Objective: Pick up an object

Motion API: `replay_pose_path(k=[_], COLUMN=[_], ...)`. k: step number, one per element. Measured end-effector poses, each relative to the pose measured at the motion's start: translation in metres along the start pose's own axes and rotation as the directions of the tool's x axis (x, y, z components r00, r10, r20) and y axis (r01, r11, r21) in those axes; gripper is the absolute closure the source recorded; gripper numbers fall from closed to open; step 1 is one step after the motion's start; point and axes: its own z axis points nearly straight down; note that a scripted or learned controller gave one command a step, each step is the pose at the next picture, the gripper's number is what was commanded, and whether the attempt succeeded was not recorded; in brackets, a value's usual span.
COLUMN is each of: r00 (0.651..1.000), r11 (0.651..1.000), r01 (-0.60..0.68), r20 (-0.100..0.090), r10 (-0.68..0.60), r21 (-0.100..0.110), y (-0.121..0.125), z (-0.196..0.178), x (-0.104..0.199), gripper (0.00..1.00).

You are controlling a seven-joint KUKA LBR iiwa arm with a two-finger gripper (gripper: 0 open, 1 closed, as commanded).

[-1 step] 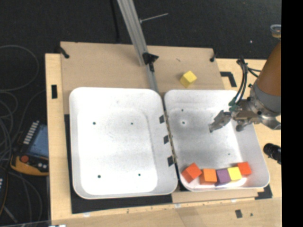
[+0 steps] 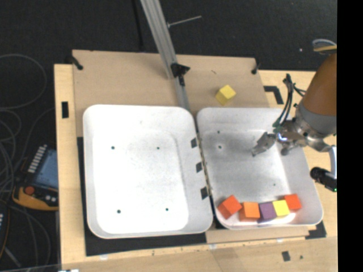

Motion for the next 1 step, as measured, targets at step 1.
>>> replay_pose_path(k=[1], r00=[1.000], r11=[1.000], r01=[0.007], r20=[0.002], r10=[-0.007], r21=[-0.015], y=[0.0178], z=[-0.0979], x=[-0.0127], gripper=[0.00])
